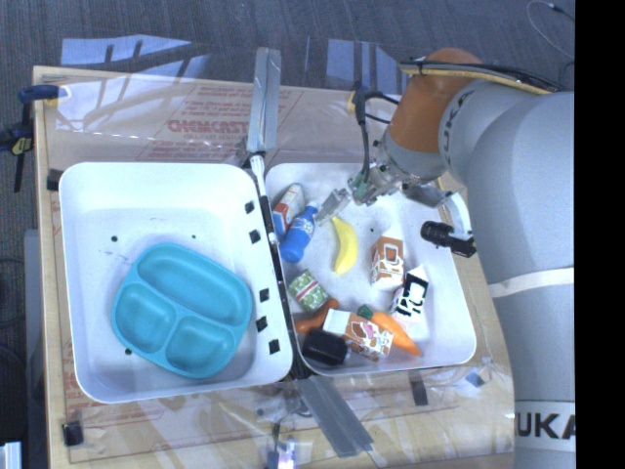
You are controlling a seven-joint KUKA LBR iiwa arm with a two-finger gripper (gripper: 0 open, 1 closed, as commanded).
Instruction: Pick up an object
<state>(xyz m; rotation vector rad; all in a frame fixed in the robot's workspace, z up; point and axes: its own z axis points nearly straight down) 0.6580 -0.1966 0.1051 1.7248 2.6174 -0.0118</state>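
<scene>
Tool [337, 203], grip state can't be told, hangs w/ nothing seen held just above curved yellow plastic banana [344, 245] in right white bin [459, 345]; crowded neighbours risk a misgrab.

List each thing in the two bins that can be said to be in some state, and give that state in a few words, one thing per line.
blue divided plate: right way up, flat in the left bin.
banana: lying flat in the right bin.
blue bottle: on its side.
carrot: lying down near the front wall.
gripper: lowered over the back of the right bin.
</scene>
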